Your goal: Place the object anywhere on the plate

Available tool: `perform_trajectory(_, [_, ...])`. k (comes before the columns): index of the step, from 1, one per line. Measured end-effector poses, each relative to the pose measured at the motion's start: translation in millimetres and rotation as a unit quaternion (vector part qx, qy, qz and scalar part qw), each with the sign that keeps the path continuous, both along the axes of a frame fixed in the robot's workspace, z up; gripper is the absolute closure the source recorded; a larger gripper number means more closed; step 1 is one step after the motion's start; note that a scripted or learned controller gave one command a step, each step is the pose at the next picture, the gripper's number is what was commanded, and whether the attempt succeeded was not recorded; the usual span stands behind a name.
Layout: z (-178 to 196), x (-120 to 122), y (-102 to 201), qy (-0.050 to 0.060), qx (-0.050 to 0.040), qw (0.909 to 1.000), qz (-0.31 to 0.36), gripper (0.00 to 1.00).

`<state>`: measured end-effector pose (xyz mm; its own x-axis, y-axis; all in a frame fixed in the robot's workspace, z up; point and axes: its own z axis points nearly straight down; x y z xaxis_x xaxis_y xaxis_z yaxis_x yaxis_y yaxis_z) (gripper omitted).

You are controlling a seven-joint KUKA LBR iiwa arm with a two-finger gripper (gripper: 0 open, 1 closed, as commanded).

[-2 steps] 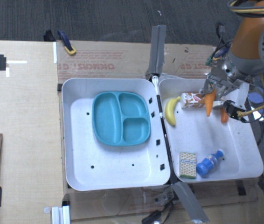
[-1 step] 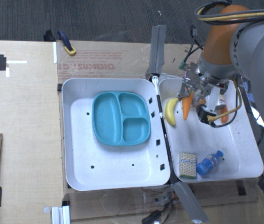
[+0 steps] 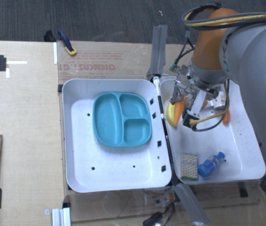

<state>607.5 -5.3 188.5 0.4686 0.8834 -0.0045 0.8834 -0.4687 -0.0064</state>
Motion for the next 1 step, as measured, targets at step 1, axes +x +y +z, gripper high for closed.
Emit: perform_trajectory(1, [-0.3,30.1,71.6,-0.001,-0.0004,0.9998,0.019,1.0])
